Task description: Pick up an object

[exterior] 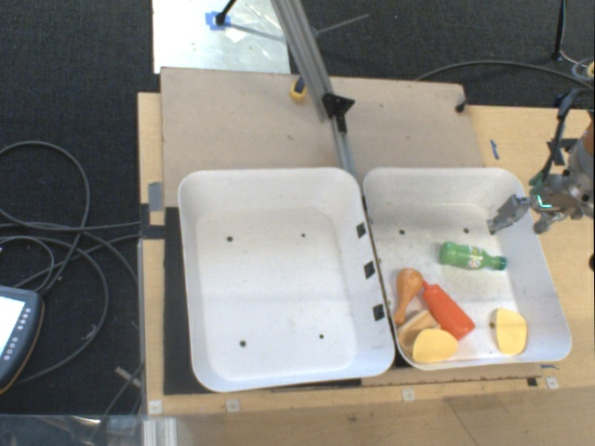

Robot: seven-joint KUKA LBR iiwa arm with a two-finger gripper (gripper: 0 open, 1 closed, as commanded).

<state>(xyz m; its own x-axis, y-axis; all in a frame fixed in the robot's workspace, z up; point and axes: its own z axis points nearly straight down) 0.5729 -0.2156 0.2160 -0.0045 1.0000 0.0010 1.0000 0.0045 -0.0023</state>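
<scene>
Wooden bench [242, 119] bearing two white bins, gripper [517, 214] hovering at right bin's [437, 193] far edge, arm mostly cropped, finger spread unclear, green bottle [472, 257] lying just below.

One fixed camera looks down at a slant from seemingly well above both bins [279, 277].

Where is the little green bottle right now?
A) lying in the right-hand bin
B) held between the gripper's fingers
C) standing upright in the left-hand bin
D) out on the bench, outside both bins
A. The green bottle lies on its side on the floor of the right bin, apart from the gripper above and to its right.
</scene>
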